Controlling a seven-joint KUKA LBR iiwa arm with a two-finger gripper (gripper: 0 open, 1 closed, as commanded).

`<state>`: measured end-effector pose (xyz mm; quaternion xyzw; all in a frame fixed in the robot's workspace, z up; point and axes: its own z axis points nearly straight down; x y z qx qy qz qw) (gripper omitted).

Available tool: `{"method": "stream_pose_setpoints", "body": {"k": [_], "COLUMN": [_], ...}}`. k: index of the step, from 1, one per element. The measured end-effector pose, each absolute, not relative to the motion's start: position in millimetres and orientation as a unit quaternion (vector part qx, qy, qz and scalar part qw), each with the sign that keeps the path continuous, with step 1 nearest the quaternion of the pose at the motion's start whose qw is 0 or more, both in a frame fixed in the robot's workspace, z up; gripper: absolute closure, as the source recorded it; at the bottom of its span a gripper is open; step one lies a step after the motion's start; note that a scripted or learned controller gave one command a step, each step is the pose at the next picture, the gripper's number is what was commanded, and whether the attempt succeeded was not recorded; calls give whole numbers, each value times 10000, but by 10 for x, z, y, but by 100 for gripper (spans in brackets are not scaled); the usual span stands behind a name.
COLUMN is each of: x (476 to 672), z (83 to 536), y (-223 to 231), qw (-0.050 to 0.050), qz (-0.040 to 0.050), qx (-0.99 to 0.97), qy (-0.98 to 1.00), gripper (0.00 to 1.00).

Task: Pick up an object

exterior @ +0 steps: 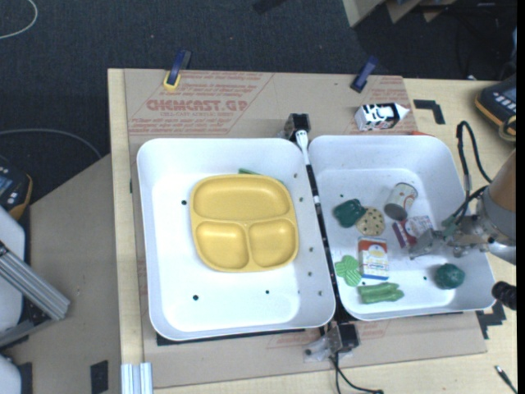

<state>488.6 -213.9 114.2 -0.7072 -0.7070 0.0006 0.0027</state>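
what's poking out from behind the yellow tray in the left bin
A small green sliver shows at the top edge of the yellow tray, which sits in the left bin. The tray covers the rest, so what it is cannot be told.

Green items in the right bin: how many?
4: a dark green piece upper left, a light green one and a green pod along the bottom, a dark green ball lower right.

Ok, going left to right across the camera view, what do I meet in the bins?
Yellow tray → green cookie-shaped toy → can → dark green ball → gripper.
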Motion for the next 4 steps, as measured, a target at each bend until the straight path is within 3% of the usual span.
{"method": "stream_pose_setpoints", "body": {"k": [1, 2, 4], "x": [4882, 4890, 5053], "z": [827, 949, 2119], "y": [-2127, -2135, -2039], "qw": [29, 1, -37], "qz": [4, -2, -12], "qx": [-7071, -7074, -7064], "qy": [-7071, -7069, -7078], "gripper": [0, 100, 100]}}
